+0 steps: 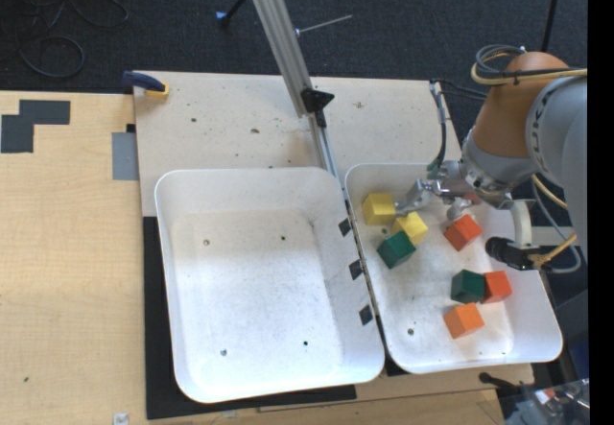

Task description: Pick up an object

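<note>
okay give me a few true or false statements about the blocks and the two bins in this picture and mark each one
1. All the blocks lie in the right bin. True.
2. A blue block sits among them. False: they are yellow, green, orange and red.
3. The gripper is over the right bin, near the yellow block. True.
4. The dark green block lies apart from every other block. False: it touches a red block.

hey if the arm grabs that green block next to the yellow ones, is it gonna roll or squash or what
The green block looks flat-faced and boxy, so it probably slides or tips rather than rolls. It seems rigid, unlikely to squash. It touches a yellow block, so a push would likely nudge that too.
</note>
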`<state>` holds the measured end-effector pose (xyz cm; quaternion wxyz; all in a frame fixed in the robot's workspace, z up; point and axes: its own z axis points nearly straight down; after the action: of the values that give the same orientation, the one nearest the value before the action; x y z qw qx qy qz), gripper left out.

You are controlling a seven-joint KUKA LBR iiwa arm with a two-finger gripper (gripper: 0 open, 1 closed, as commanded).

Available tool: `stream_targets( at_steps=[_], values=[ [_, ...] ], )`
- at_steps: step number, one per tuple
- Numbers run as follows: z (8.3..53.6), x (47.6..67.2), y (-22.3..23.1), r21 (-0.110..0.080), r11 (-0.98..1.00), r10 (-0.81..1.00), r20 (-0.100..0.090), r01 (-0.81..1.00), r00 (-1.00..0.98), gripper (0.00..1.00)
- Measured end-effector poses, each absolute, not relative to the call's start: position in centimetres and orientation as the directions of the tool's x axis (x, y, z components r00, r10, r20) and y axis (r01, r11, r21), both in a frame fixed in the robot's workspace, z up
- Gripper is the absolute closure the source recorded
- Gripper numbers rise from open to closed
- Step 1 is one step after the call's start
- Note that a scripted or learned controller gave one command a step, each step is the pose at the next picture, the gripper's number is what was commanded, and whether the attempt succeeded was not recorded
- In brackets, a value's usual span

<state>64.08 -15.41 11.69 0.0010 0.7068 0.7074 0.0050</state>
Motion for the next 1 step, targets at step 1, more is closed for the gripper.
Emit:
stream_targets(
  at_steps=[1],
  values=[
    [8.92,64.04,-15.36,-0.005,0.003,1.0,0.001,1.0,-0.003,0.0]
  ],
)
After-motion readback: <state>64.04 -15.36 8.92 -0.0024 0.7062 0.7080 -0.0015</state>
